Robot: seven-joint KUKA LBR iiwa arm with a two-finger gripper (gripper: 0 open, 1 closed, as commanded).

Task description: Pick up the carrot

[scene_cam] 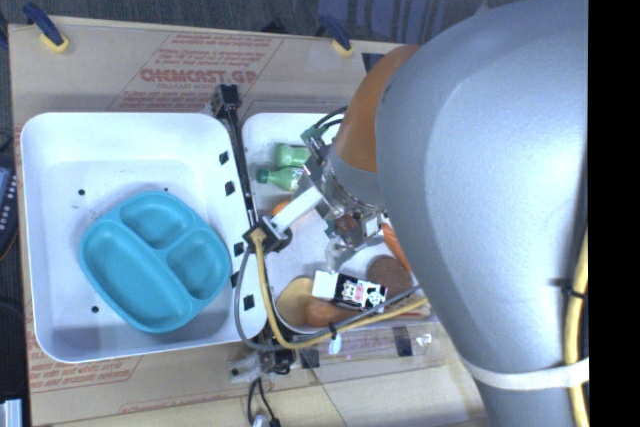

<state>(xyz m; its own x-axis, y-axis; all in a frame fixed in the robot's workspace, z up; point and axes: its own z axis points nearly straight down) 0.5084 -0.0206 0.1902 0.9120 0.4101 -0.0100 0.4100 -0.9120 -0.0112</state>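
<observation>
The hand [345, 220] hangs low in the right bin [262, 130]; whether it is clenched or released cannot be told. The carrot [393, 245] lies just right of it, green bottles [287, 166] up-left.

a light blue divided plate [152, 260] sits in a white bin [40, 215]; green bottles [288, 165]; grey arm [490, 195] with orange band [368, 120].

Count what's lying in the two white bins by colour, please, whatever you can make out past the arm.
Blue: 1, the divided plate in the left bin.
Green: 2, two green pieces in the right bin.
Orange: 1, a sliver, likely the carrot, beside the hand.
Brown or tan: 2, a brown round and a tan piece.
Total: 6; the arm hides more.
</observation>
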